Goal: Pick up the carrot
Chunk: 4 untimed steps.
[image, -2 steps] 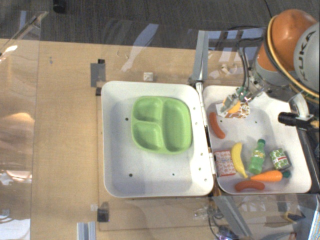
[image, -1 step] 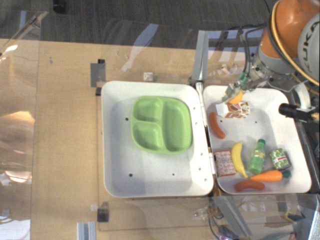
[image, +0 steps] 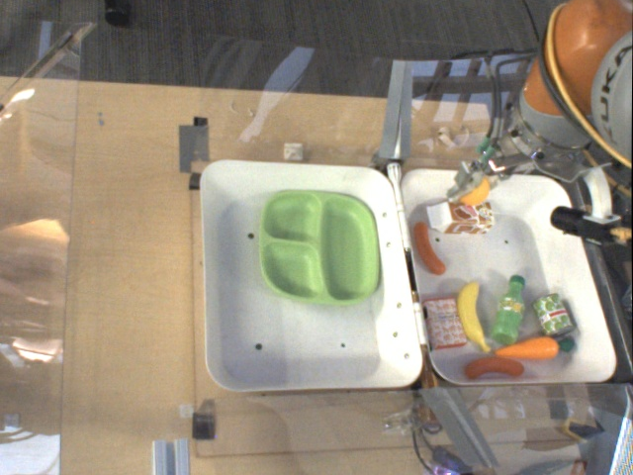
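Note:
The carrot point(image: 529, 348), orange with a small green stub at its right end, lies flat near the front edge of the right bin point(image: 584, 265). It sits between a green bottle point(image: 508, 310) and a red sausage point(image: 495, 367). My gripper point(image: 473, 180) hangs over the bin's far left corner, well away from the carrot. A small yellow-orange piece point(image: 479, 194) sits right under it, next to a white and red carton point(image: 463, 218). Whether the gripper touches that piece is unclear.
Also in the right bin are a second red sausage point(image: 428, 247), a banana point(image: 472, 315), a snack packet point(image: 445, 323) and a small can point(image: 554, 315). The left bin point(image: 237, 344) holds a green divided plate point(image: 321, 247).

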Each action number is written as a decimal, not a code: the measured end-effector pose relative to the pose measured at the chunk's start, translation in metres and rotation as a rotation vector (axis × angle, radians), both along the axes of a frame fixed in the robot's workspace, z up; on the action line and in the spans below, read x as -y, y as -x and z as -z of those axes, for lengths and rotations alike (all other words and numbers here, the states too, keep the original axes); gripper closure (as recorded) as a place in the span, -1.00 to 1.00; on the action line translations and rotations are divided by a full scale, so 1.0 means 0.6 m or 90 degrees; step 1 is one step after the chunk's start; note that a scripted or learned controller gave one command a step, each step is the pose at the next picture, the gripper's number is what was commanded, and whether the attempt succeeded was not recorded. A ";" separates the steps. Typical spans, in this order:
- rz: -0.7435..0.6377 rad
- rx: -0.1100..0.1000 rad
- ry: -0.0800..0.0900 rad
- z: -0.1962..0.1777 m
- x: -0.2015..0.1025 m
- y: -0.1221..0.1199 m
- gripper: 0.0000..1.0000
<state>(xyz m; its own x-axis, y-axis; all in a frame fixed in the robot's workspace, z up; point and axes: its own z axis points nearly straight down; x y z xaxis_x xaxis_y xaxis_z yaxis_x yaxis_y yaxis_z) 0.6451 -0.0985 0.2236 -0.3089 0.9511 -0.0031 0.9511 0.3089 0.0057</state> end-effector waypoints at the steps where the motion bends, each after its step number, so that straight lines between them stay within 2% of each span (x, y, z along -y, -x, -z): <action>1: -0.005 0.000 0.000 0.031 0.025 0.068 1.00; 2: -0.146 0.000 0.001 0.018 0.012 0.093 1.00; 3: -0.090 0.000 0.001 0.011 0.115 -0.035 1.00; 4: -0.305 0.002 0.002 0.048 -0.006 -0.043 1.00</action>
